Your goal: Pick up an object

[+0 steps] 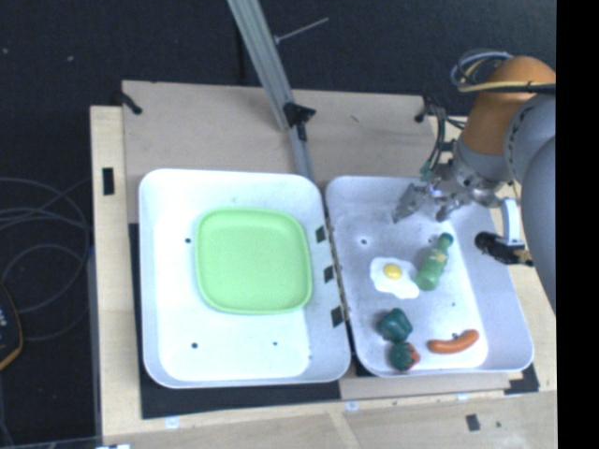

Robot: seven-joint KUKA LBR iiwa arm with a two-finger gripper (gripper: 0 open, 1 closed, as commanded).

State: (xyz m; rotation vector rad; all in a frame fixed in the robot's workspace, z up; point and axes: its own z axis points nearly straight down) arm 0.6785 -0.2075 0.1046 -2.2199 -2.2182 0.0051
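In the camera view, the claw (426,204) is seen over the far part of the right bin (496,340), its two fingers spread apart with nothing between them. The nearest candidate, a green bottle (433,263), lies just below the claw in the picture, tilted, with a fried egg toy (394,278) almost touching its left side. Nearer the front of that bin, a green pepper (395,323), a small red-and-green piece (403,354) and a sausage (453,343) are spread out.

A miss is judged likely if the claw is lowered where it hangs now, since bare bin floor appears to lie under it. Should the bottle be taken, its rounded body could roll or slip from the fingers, and the egg could be nudged or caught along with it.

The arm (501,124) is reached in from the right, bent down at the orange band, the wrist pointed toward the bin's far end. The left bin (164,279) carries a green plate (253,261), well apart from the claw.
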